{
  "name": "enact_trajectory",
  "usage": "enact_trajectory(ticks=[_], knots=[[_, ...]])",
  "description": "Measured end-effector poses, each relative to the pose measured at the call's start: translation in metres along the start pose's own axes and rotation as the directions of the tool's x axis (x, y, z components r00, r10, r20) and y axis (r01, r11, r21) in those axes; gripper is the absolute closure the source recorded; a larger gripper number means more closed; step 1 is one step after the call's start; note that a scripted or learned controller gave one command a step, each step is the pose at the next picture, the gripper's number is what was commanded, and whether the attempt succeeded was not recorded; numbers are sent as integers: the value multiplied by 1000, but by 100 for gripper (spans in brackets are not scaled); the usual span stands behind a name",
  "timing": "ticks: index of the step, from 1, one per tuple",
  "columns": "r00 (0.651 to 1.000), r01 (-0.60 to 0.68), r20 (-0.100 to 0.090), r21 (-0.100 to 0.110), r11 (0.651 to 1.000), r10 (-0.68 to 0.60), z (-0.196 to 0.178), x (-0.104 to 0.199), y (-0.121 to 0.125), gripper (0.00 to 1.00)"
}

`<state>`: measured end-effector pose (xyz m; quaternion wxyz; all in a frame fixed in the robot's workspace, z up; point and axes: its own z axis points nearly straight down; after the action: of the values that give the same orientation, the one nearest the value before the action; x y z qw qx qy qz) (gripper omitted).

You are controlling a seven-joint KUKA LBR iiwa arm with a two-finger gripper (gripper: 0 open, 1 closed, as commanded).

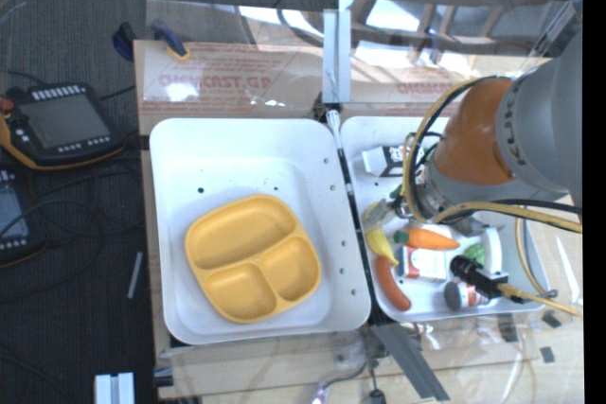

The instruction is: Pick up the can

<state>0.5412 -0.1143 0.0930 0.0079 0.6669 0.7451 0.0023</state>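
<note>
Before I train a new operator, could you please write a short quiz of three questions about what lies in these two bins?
1. True or false: the yellow plastic divided tray lies in the left white bin.
2. Multiple choice. Which bin does the grey arm with the orange band reach over? A: left bin. B: right white bin. C: neither.
3. Fill in: the orange toy carrot lies in the ____ bin, near the yellow toy banana and the red toy sausage.

Key: 1 true; 2 B; 3 right.
</note>
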Motion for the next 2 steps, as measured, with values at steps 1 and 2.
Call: enact_trajectory(ticks=[1,2], knots=[[878,-478,-3,-9,878,478,0,13,2,0],[712,-702,24,48,710,702,4,-8,121,0]])
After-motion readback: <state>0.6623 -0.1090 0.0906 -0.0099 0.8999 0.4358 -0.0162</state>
